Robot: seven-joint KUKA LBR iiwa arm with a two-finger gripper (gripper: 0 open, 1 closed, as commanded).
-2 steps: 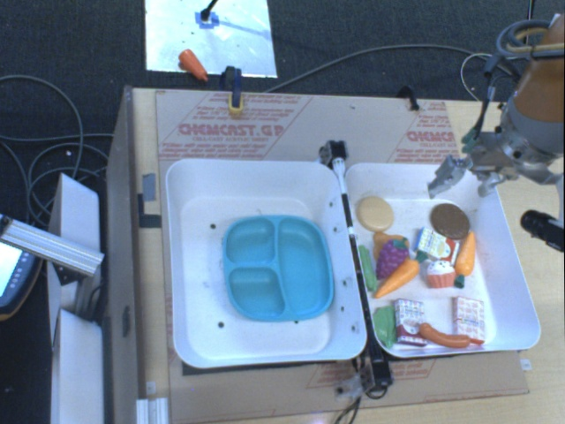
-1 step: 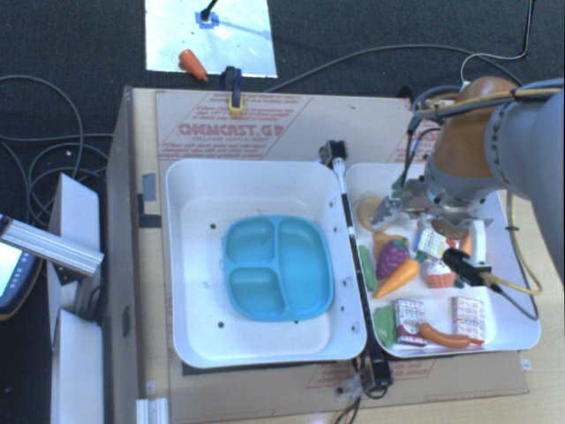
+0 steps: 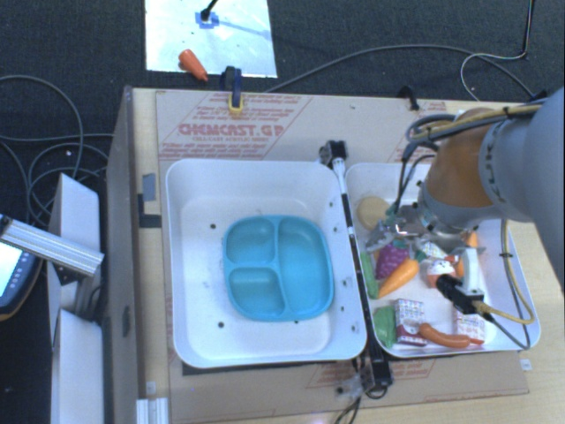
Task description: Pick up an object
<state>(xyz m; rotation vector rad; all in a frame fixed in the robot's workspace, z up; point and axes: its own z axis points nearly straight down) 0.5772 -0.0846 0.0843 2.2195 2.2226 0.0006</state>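
1. From my end the biggest thing is the arm (image 3: 494, 162), coming in from the right and hanging over the right bin (image 3: 521, 276).
2. Left bin (image 3: 190, 263) just has a blue divided plate (image 3: 278, 266) in the middle, with plenty of bare floor around it.
3. Right bin is crowded: the toys fill the space between the two bins' shared wall and the right rim.
4. Orange carrot (image 3: 399, 275) lies mid-bin, long axis diagonal, thin tip pointing near-left, purple grapes (image 3: 391, 258) touching its left side.
5. Gripper (image 3: 415, 235) sits just above them; can't tell its grip state, wrist hides it.
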